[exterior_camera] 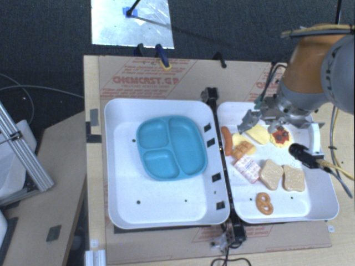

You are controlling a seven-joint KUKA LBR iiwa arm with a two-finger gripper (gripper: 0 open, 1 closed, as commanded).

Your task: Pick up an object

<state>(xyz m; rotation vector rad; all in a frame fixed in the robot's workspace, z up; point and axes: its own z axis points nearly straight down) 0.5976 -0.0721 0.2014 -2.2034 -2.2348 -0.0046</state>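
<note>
We log: grey two-finger gripper (256, 117), right-centre of frame, jaws apart, nothing betw. them; pale yellow cheese wedge (257, 134) just below, in right white bin (321, 204).

There were two shallow white plastic bins on the bench, a left bin (119, 204) and a right bin (321, 204). One blue plastic plate with three sections (169, 147) lay in the left bin. In the right bin there were two tan toy bread slices, one (271, 174) beside the other (294, 178). There was one brown toy pretzel (264, 203), one orange toy sausage (226, 139), one yellow toy cheese wedge (257, 134), one pink and white wrapped block (248, 169) and one small orange cracker-like piece (243, 148).
</note>
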